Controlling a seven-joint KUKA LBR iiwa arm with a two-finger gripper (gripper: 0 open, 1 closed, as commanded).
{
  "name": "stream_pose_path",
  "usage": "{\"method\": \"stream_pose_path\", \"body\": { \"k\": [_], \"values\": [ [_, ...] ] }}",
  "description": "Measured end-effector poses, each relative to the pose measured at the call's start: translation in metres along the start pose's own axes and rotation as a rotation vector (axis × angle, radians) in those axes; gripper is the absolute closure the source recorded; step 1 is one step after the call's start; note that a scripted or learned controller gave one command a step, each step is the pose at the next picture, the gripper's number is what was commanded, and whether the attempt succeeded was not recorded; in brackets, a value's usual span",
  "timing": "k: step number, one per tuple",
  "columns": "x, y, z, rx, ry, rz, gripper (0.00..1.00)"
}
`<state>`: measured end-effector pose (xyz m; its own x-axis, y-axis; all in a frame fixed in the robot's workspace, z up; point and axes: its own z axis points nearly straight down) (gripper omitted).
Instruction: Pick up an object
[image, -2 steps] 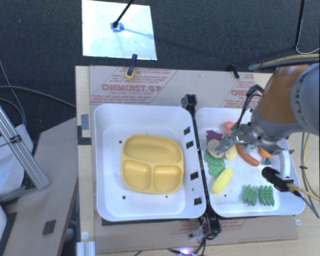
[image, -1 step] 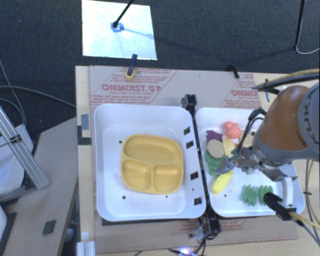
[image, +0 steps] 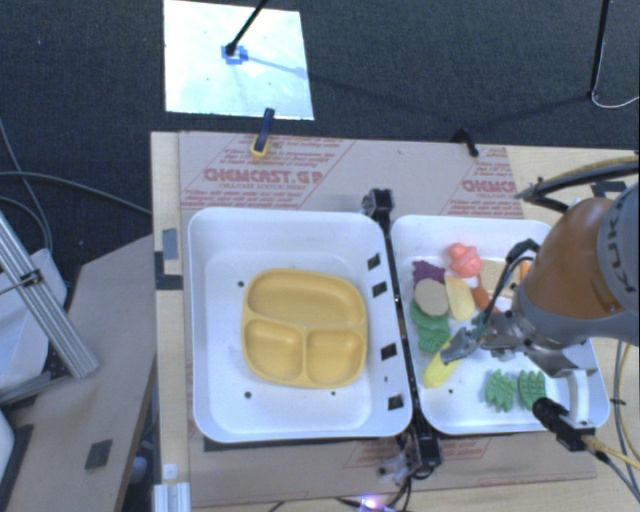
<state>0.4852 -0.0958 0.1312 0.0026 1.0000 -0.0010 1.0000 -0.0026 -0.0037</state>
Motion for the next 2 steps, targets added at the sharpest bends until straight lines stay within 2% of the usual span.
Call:
{"method": "stream_pose_path", "body": {
  "k": [1, 2],
  "values": [
    [-0.060, 0.005, 0.041, -0.008, 0.009, -0.002, 0.00],
    [-0.114, 0.002, 0.037, -0.007, -0.002, 0.000, 0.00]
  ]
}}
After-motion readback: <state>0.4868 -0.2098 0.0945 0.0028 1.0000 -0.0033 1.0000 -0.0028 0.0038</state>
